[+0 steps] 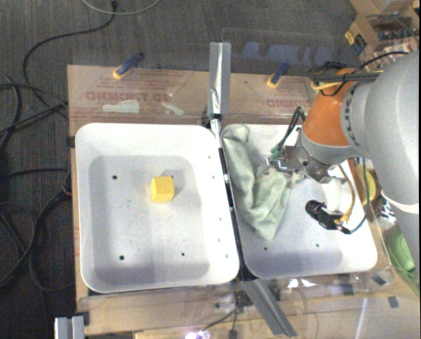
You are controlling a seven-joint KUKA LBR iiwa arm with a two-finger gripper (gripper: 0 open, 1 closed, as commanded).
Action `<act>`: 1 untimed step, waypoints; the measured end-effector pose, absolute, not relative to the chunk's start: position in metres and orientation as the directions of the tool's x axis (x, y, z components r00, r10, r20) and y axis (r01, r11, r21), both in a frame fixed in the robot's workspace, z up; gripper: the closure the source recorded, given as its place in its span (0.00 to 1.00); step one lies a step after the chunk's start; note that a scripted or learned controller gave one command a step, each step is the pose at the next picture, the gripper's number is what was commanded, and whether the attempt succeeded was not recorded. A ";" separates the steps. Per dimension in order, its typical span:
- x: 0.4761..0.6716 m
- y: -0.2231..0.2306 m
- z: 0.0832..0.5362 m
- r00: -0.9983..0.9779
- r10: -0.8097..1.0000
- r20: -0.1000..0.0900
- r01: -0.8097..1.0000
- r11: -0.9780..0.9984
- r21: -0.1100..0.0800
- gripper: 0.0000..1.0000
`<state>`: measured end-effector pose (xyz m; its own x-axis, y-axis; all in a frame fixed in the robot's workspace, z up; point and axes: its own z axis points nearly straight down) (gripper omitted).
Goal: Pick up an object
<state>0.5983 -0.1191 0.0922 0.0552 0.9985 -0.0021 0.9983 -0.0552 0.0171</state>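
Note:
A small yellow block [162,188] lies alone in the middle of the left bin [104,260]. A crumpled pale green cloth [256,186] lies along the left side of the right bin [316,260], running from its far left corner towards the middle. My gripper [285,167] reaches in from the right, below the orange band, and sits low over the cloth's upper right edge. The wrist hides its tip, so I cannot see whether it touches or holds the cloth.
A metal divider bar [219,76] stands between the bins at the back. Two clamps [128,65] hold the brown board behind the bins. The grey arm [390,126] covers the right bin's far right part. Cables lie on the floor at the left.

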 end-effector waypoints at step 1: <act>0.665 -0.095 0.091 -0.021 1.000 -0.004 1.000 0.021 0.012 0.00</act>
<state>0.6650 -0.0948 0.0909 -0.0210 0.9998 -0.0037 0.9997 0.0211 0.0123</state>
